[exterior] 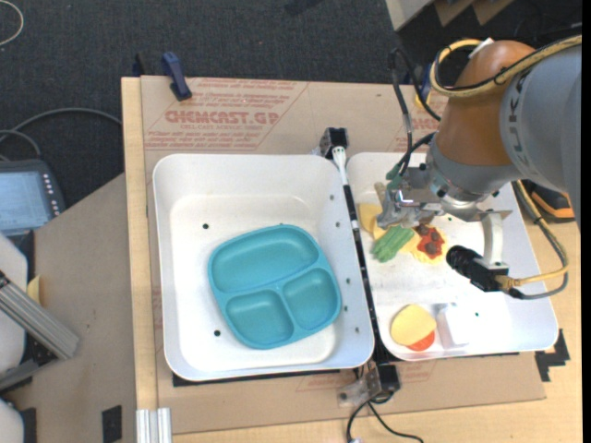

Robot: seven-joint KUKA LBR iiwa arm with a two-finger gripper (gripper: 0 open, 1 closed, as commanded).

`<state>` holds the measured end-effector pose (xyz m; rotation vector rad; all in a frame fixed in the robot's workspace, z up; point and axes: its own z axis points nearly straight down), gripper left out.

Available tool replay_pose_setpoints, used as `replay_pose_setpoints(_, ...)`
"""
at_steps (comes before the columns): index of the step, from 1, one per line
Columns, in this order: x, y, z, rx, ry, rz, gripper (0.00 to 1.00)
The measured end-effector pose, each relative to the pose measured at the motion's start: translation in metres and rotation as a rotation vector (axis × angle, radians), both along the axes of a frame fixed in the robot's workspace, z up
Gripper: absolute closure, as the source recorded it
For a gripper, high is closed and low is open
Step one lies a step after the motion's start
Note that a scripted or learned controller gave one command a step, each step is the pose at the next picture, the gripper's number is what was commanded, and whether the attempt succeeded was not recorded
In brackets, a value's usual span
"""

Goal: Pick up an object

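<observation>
My gripper (404, 212) hangs low over the upper left part of the right bin (517, 330). Directly below and beside it lie a green pod-shaped toy (391, 244), a pale yellow piece (369, 218) and a red piece (430, 242), bunched together. The gripper's tip sits just above the green toy's upper end, and I cannot tell whether it touches it. A round yellow-and-orange toy (412, 327) and a small white block (450, 326) rest near the bin's front edge. The grey and orange arm hides the bin's back right part.
The left bin (185, 192) holds a teal divided plate (273, 285). A ridge between the bins (355, 238) runs close to the gripper's left. A black cable fitting (473, 268) with a yellow lead hangs over the right bin. A blue clamp (175, 74) lies on the board behind.
</observation>
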<state>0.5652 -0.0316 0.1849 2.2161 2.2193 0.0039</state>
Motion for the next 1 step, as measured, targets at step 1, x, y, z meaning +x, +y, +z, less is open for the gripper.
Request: replay_pose_setpoints(1,0.0223,-0.0787,0.0273,-0.004,-0.001,-0.008,1.00)
